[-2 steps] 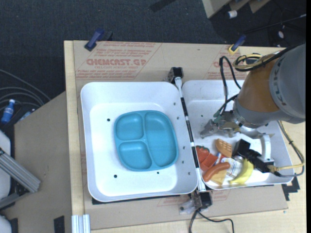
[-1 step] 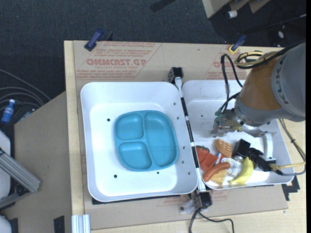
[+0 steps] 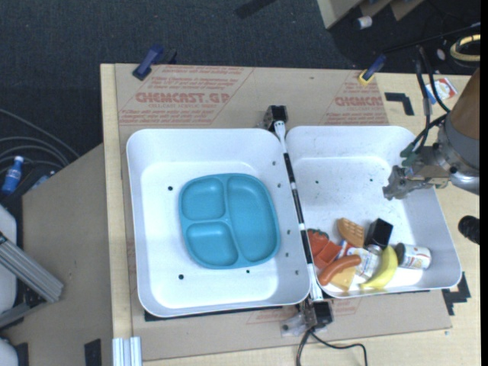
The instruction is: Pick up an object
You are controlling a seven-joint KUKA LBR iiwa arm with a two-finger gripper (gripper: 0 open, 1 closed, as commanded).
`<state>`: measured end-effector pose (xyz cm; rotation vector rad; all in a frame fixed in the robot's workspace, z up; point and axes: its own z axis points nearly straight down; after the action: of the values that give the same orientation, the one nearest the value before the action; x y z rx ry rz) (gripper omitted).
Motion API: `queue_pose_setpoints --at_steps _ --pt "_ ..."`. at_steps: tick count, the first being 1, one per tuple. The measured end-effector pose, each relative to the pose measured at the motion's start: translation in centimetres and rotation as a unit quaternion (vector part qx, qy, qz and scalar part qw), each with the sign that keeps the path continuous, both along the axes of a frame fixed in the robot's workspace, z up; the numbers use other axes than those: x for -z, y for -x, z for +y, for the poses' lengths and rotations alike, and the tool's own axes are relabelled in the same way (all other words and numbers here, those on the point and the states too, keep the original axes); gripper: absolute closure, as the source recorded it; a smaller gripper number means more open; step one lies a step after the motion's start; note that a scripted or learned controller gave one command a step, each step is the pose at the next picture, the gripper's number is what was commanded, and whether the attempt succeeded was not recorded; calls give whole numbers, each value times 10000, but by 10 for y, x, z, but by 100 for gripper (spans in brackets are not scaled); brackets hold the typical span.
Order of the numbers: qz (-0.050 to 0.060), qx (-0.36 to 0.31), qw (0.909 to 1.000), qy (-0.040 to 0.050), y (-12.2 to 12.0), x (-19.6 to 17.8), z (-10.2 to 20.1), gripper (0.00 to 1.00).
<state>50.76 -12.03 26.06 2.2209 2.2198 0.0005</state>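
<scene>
Objects to be picked are heaped in the near corner of the right bin (image 3: pixel 335 155), and the coming move is judged to turn on one relation: the heap lies below and to the left of the end effector (image 3: pixel 398 183) in the camera view, towards the front edge of the bench (image 3: pixel 114 204). The end effector is seen over the bin's right side, near its wall, above bare floor and well apart from the heap; nothing is seen between its fingers, and whether they are spread or closed cannot be told.

Taken from largest to smallest, the left bin (image 3: pixel 152 166) carries a blue divided plate (image 3: pixel 228 219) (far from the end effector, and an unlikely target). In the right bin, a white bottle (image 3: pixel 412 259) lies on its side along the front wall, its long axis running left to right. A yellow banana (image 3: pixel 384 270) curves beside it, touching. An orange-red piece, perhaps a toy sausage (image 3: pixel 338 268), lies aslant at the left of the heap. A tan waffle-like piece (image 3: pixel 351 231) and a small black block (image 3: pixel 379 232) sit on the heap's far side, nearest the end effector. A short reach down and towards the front is judged sufficient.
</scene>
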Motion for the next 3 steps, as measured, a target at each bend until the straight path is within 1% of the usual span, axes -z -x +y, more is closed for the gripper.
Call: queue_pose_setpoints --at_steps 1,2,3 --pt "7 0 10000 -3 0 1 0 0" --pt "18 -1 10000 -6 29 132 1 0" --pt "5 -8 10000 -3 -25 176 25 0"
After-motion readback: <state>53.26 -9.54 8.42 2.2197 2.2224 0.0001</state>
